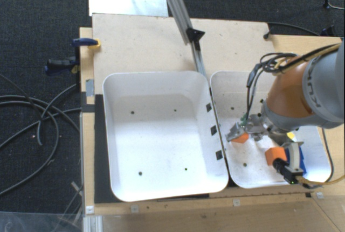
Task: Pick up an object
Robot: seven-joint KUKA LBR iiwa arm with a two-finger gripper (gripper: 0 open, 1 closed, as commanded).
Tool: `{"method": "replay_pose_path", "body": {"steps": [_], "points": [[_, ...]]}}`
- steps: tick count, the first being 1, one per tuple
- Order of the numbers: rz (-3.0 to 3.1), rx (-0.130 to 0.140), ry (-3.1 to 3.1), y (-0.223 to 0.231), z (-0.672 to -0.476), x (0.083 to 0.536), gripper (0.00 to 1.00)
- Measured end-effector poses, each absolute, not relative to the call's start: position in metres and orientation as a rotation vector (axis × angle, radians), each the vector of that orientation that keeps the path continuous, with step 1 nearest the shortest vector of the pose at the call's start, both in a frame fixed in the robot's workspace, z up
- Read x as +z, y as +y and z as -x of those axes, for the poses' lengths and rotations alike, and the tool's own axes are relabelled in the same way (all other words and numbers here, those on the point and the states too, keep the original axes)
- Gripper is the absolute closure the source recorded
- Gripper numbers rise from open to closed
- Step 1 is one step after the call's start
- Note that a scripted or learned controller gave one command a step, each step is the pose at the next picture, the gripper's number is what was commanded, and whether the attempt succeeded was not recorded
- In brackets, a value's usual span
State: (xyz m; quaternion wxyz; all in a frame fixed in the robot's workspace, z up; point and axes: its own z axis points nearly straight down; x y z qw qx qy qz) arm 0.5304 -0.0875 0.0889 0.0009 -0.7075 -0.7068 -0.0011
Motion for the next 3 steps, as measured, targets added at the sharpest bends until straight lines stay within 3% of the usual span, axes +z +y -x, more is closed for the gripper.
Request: {"method": "replay_pose_path", "body": {"steps": [1, 2, 3], "points": [[2.22, -0.005, -2.227, -0.088, -0.532, 0.101, 1.0], [2.211, -0.014, -2.238, -0.018, -0.551, 0.194, 1.0], [2.206, -0.005, -2.234, 0.047, -0.555, 0.19, 1.0]]}}
